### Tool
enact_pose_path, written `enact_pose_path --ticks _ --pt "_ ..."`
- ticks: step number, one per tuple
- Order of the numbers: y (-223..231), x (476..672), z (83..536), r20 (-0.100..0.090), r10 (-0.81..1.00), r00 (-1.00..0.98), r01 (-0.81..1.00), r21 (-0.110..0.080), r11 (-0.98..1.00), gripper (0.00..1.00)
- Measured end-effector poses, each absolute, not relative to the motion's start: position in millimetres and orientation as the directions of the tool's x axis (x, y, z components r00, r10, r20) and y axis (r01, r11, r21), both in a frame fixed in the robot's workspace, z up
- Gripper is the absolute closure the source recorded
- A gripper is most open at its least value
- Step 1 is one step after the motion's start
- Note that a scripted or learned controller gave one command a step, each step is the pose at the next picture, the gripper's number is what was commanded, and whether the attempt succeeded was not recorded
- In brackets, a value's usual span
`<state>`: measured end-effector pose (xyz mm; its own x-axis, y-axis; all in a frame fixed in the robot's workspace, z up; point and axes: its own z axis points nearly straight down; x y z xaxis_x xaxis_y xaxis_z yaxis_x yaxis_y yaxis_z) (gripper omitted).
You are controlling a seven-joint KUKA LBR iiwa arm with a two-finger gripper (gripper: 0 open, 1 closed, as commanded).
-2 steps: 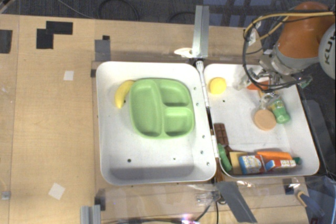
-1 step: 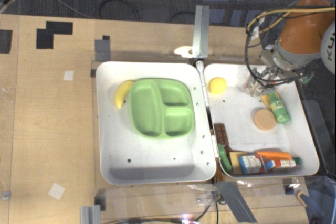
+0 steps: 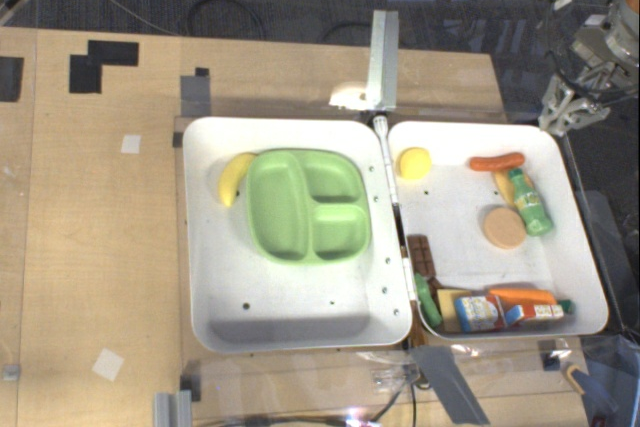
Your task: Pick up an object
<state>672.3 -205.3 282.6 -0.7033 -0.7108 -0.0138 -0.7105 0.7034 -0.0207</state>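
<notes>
Nothing picked up yet, judging from how things lie. Gripper point(image 3: 572, 108) at the upper right, just outside the far corner of the right bin point(image 3: 455, 137), above the bench point(image 3: 90, 245), with nothing between the fingers; whether spread or pressed together, cannot tell at this size. All candidates resting in the right bin: yellow ball point(image 3: 414, 163) near the divider, sausage point(image 3: 496, 162) and green bottle point(image 3: 528, 202) closest to the gripper, round tan disc point(image 3: 505, 228) beside the bottle, boxes point(image 3: 498, 308) along the near wall. Left bin point(image 3: 205, 245) with green tray point(image 3: 305, 205) and banana point(image 3: 233, 178). Left to do: choosing, descending, closing, lifting.
</notes>
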Motion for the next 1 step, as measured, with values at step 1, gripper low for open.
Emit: enact_pose_path --ticks 1 --pt "-203.0 669.0 144.3 -0.004 -0.838 -0.546 -0.838 0.002 0.546 1.0"
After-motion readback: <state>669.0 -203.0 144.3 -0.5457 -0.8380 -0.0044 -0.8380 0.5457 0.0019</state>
